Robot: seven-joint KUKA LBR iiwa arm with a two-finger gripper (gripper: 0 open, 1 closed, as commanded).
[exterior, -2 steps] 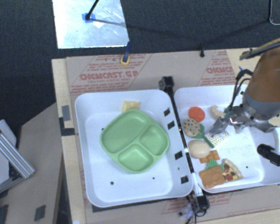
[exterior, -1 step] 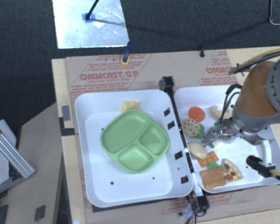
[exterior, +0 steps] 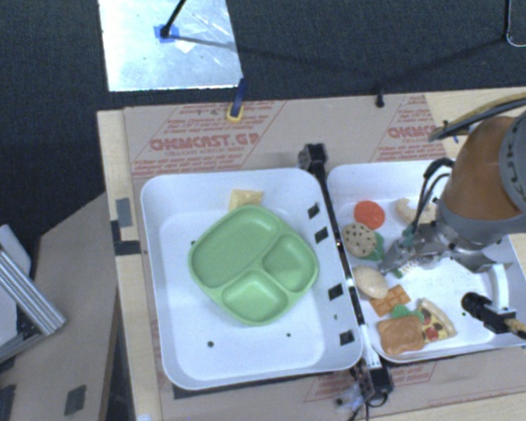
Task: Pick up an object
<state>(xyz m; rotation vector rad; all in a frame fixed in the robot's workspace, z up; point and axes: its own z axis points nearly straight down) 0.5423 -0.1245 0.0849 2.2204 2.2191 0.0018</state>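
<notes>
The two-finger gripper (exterior: 399,258) hangs low in the right white bin (exterior: 523,319), just beside a speckled round toy cookie (exterior: 359,239) and a pale oval toy (exterior: 372,282). Whether it is released or clenched, I cannot tell. The cookie looks light, rigid, smooth; gripping across its edges seems safest.

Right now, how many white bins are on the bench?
2. The left bin holds a green plate. The right bin holds the toy food, and the gripper is down in it.
</notes>
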